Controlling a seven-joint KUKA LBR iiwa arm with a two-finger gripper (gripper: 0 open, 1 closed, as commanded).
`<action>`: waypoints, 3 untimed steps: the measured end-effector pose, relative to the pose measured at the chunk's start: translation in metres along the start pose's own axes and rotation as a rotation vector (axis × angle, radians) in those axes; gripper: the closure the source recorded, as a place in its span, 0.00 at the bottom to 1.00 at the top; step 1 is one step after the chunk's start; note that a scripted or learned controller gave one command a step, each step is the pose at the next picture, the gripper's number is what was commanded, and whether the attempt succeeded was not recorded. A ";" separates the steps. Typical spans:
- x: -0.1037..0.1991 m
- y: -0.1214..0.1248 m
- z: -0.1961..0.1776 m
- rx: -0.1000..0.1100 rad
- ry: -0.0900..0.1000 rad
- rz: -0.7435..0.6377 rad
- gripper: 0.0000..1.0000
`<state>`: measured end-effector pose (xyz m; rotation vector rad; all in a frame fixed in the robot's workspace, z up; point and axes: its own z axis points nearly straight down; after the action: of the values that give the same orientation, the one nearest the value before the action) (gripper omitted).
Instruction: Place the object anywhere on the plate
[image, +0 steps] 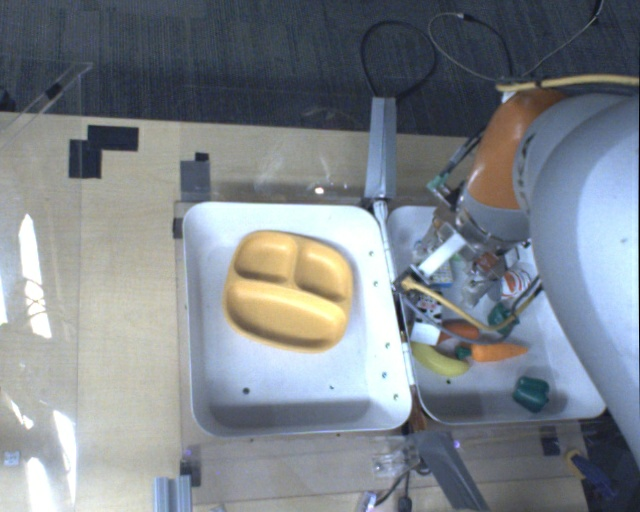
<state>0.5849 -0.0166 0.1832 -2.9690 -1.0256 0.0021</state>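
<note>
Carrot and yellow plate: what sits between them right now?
In the camera view, the banana lies just left of the carrot, then the bins' rims, then bare white floor of the left bin up to the plate.

Two shallow white bins side by side on a pale wooden bench (110, 300), left bin (290, 400) beside right bin (480, 405), grey metal post (381, 150) behind their shared edge, black cables (400, 60) on dark carpet beyond the post.

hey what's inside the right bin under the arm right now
The right bin holds a yellow banana, an orange carrot, a green piece and a jumble of small items under the gripper. The arm covers the bin's far right side.
</note>
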 end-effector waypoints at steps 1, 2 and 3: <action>-0.092 0.068 -0.125 -0.004 0.002 0.000 0.00; -0.061 0.081 -0.177 -0.003 0.001 -0.191 0.00; -0.060 0.084 -0.111 -0.001 -0.001 -0.233 0.00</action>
<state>0.5897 -0.1203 0.2947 -2.8308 -1.3637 0.0027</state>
